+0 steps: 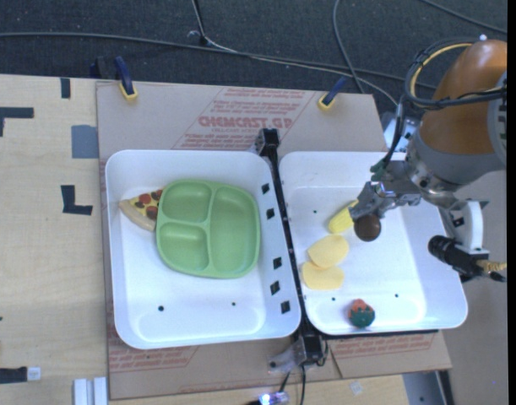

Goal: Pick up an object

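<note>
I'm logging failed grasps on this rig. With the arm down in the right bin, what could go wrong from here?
The hand sits between a yellow piece and a brown ball, so it may nudge either one away instead of gripping it. Both also lie close to the two pale yellow chips, which a push could scatter.

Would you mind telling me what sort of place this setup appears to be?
Probably a robotics lab bench: two white bins clamped onto a cardboard sheet, cables across dark carpet, and toy food such as a pizza slice.
</note>
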Controlling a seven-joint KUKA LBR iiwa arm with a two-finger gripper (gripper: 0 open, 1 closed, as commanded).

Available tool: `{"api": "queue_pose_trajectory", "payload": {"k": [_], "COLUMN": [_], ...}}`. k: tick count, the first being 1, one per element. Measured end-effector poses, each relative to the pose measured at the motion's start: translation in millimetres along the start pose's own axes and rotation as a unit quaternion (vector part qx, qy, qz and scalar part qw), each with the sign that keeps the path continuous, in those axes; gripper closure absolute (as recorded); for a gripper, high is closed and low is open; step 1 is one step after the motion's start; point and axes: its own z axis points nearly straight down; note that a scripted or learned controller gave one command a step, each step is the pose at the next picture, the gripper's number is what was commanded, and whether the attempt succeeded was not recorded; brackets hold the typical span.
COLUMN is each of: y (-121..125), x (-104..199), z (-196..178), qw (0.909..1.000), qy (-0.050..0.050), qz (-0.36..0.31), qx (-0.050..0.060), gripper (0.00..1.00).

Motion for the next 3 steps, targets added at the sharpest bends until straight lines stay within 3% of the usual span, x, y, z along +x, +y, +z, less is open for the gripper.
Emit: {"api": "queue_pose_trajectory", "payload": {"k": [1,3], "y": [13,61], "x": [55,160], "z": [15,35], "qw": [1.0000,1.0000], "qy": [0.000,0.000], "qz": [0.000,-0.001], "qx": [0.001,0.000], "gripper": [1.00,1.00]}}
